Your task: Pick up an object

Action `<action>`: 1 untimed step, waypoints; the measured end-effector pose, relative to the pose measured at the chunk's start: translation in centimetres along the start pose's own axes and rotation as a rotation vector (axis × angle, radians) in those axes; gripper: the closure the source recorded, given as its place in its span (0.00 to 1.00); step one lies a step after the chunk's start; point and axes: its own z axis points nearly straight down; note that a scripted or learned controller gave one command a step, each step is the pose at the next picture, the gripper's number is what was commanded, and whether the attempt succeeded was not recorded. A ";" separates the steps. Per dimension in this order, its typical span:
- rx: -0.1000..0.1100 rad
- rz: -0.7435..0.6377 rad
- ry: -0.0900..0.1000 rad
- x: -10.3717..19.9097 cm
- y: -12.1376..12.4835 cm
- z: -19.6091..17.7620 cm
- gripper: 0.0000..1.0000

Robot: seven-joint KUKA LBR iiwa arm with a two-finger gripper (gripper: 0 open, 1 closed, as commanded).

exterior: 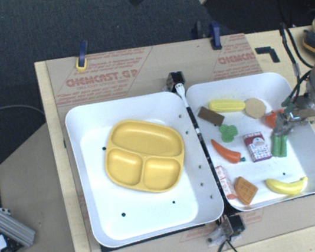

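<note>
The gripper (pixel 282 125) sits at the right side of the frame, low over the right bin (pixel 314 171), just above a green bottle-shaped toy (pixel 279 145) and beside a small red piece (pixel 271 118). Those two look the likeliest targets, but whether the gripper is parted or closed I cannot tell, and nothing shows clamped in it. By my judgement the pick is at the approach or closing stage, with the lift not yet done.

Around them lie a red-and-white carton (pixel 258 146), a carrot (pixel 227 151), broccoli (pixel 228 133), corn (pixel 227 105), a banana (pixel 286 185) and a waffle (pixel 245 189). The left bin (pixel 101 215) holds a yellow divided plate (pixel 143 155). Both bins rest on a brown board (pixel 107 74) clamped to the bench, with dark carpet beyond at the top of the frame.
</note>
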 end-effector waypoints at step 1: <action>0.002 0.000 0.001 0.0 0.1 -2.1 1.00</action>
